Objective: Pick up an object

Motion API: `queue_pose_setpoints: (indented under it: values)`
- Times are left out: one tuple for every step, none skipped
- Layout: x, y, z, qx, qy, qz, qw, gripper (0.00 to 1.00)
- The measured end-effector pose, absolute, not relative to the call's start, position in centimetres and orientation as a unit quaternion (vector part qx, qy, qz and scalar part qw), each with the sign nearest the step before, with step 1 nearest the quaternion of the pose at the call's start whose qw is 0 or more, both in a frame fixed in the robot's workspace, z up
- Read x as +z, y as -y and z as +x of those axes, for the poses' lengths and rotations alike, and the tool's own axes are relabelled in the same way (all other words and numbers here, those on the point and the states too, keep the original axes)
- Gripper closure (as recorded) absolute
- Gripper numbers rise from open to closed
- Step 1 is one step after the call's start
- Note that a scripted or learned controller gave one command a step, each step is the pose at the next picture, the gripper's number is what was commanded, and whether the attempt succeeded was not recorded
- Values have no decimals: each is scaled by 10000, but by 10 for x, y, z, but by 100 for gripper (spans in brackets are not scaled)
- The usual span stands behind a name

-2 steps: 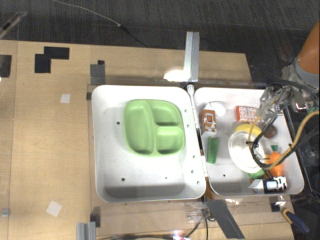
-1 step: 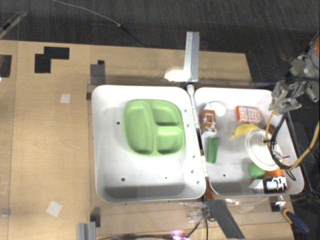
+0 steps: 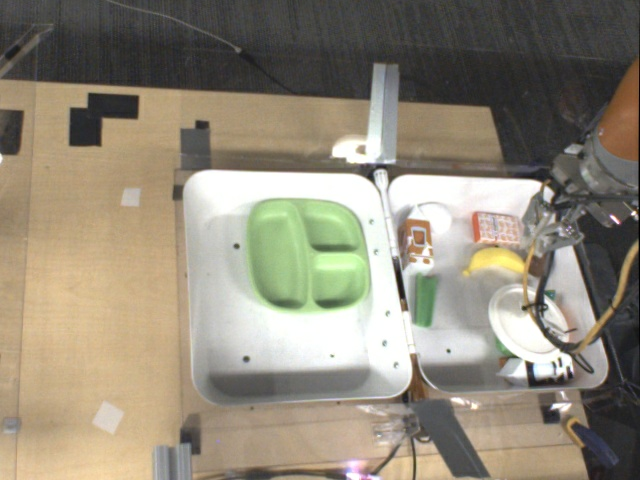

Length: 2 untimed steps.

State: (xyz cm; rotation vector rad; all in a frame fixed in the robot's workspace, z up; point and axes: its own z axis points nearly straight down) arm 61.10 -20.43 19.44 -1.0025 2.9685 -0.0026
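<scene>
Pincer [image 3: 548, 236] poised over the right bin [image 3: 450, 368]

Nearest lies a white plate [image 3: 515, 323], then a green block [image 3: 425, 300], a banana [image 3: 494, 261] just left of the pincer, and a red box [image 3: 497, 228] beyond. Whether the pincer is apart or together, I cannot tell. The left bin [image 3: 215, 298] holds a green divided tray [image 3: 305, 253].

The left bin [image 3: 215, 368] holds a green divided tray [image 3: 305, 253]. The right bin [image 3: 460, 373] holds a brown-and-white bottle [image 3: 418, 240], a green bar [image 3: 425, 300], a red-and-white packet [image 3: 497, 228], a banana [image 3: 494, 261] and a white bowl [image 3: 515, 323]. The gripper [image 3: 548, 236] hangs at the right bin's far right, just beside the banana.
</scene>
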Motion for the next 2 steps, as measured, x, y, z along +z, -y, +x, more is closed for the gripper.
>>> queue_pose_setpoints:
  values:
    - [212, 205, 530, -72, -8951, -4456, 105, 100]
    - [224, 203, 534, -98, -8950, -4456, 158, 100]
